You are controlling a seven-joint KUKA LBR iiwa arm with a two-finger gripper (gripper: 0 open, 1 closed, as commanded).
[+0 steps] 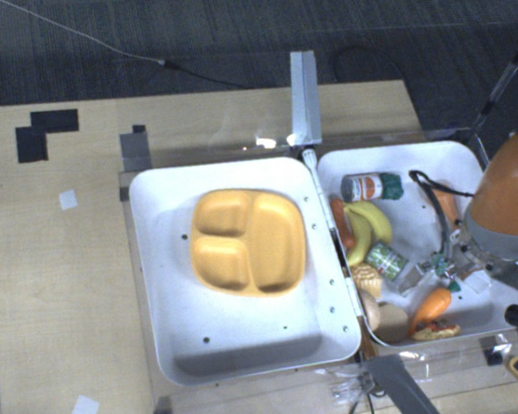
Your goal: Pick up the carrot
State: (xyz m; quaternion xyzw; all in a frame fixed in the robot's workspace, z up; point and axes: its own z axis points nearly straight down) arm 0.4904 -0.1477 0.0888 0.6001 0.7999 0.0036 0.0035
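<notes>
The carrot (430,305) is small and orange with a green top. It lies near the front of the right bin (464,156), pointing toward the front left. My gripper (446,265) hangs just above and behind the carrot's green end, at the end of the grey arm with the orange band (512,195) that reaches in from the right. Whether it touches the carrot cannot be made out.
The right bin also holds a can (372,186), bananas (366,227), a green tin (387,260), a red item (338,218), an orange item (447,208) under a black cable, and a pastry (434,330) at the front. A yellow divided plate (247,241) lies in the left bin (170,287).
</notes>
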